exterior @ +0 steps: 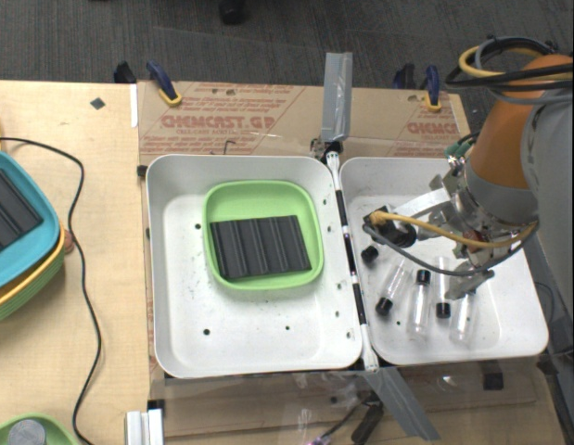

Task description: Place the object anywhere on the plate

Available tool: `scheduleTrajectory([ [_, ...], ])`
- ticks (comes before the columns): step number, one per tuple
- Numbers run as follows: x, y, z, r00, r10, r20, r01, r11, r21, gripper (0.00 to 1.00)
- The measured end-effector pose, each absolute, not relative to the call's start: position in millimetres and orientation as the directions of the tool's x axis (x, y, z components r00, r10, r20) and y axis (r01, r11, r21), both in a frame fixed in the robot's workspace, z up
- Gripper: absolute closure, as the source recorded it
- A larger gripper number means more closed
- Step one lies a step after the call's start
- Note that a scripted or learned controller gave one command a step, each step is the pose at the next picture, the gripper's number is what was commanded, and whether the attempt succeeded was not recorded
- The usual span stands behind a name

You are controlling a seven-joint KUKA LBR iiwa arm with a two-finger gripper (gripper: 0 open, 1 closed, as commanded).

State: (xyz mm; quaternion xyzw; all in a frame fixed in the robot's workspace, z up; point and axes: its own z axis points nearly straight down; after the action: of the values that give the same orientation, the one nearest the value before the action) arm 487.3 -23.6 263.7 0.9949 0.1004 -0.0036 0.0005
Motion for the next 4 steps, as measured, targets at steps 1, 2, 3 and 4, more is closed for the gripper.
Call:
scheduleTrajectory([
  [1, 480.1, -68, 245, 0.980, 0.199, -0.007, 0.199, -0.980, 0.000, 0.00],
  [2, 475.7, -126, 193, 0.980, 0.197, -0.008, 0.197, -0.980, -0.002, 0.00],
  [3, 483.5, -203, 224, 0.980, 0.199, -0.005, 0.199, -0.980, -0.001, 0.00],
  [4, 476.8, -132, 220, 0.980, 0.200, -0.006, 0.200, -0.980, -0.002, 0.00],
])
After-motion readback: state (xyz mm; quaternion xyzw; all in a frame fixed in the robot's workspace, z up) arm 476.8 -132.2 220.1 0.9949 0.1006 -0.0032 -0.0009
